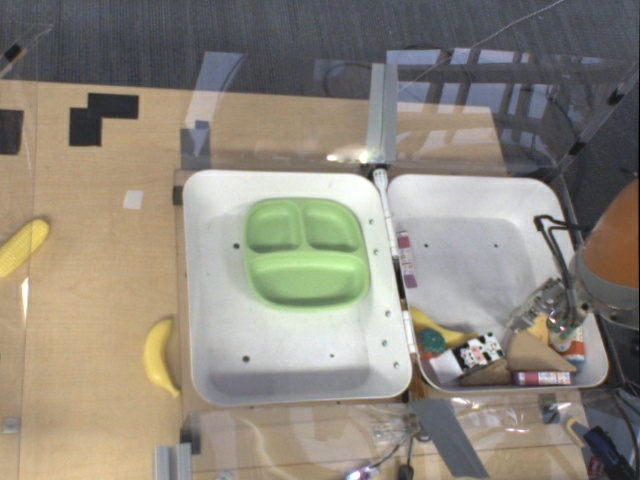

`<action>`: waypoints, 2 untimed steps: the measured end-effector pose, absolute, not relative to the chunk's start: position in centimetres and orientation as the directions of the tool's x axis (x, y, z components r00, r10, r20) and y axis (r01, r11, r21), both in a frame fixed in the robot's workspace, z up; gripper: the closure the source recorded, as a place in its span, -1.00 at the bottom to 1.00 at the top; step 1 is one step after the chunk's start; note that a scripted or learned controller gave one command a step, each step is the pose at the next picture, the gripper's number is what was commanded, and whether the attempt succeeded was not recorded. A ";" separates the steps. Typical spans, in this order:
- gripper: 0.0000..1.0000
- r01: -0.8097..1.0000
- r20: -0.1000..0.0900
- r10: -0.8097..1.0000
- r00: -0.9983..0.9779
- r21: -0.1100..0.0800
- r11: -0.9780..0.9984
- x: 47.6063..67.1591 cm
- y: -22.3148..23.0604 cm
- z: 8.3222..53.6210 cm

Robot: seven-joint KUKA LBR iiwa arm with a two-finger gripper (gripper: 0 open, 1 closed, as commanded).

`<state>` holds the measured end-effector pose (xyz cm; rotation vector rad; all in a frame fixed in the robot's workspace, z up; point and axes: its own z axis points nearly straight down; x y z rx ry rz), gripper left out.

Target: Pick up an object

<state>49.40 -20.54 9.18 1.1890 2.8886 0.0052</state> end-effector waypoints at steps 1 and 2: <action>1.00 0.461 -0.009 0.461 -0.887 0.004 0.887 55.5 -14.5 12.9; 1.00 0.681 -0.013 0.681 -0.732 0.012 0.732 58.9 -8.7 9.1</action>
